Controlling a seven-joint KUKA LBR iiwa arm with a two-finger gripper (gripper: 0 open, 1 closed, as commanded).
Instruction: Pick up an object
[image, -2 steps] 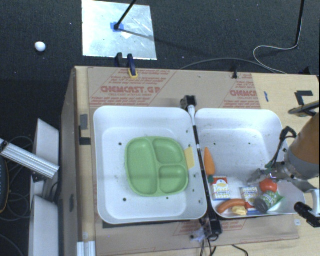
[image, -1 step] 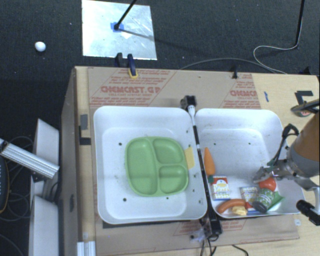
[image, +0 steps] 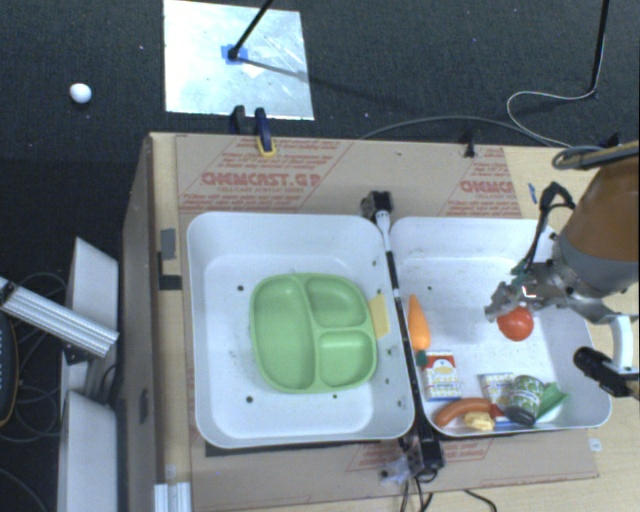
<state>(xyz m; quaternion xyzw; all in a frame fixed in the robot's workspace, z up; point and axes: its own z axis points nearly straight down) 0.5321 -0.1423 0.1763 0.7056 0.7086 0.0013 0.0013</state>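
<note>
Gripper (image: 517, 305) is seen low over the right bin (image: 470, 250), and a red tomato (image: 516, 325) is pinched between its fingers, just clear of the bin's floor by the look of it. Along the near edge, a carrot (image: 418, 322), a small carton (image: 441, 375), a sausage (image: 462, 409) and a green packet (image: 522, 397) are spread. A green divided plate (image: 312, 332) is set in the left bin (image: 215, 300).

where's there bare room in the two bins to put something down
Bare floor: the right bin's back half, behind the carrot and tomato; also the left bin's margins around the green tray. Crowded: the right bin's front edge, with the small carton, packets and can, and under the pincer.
</note>
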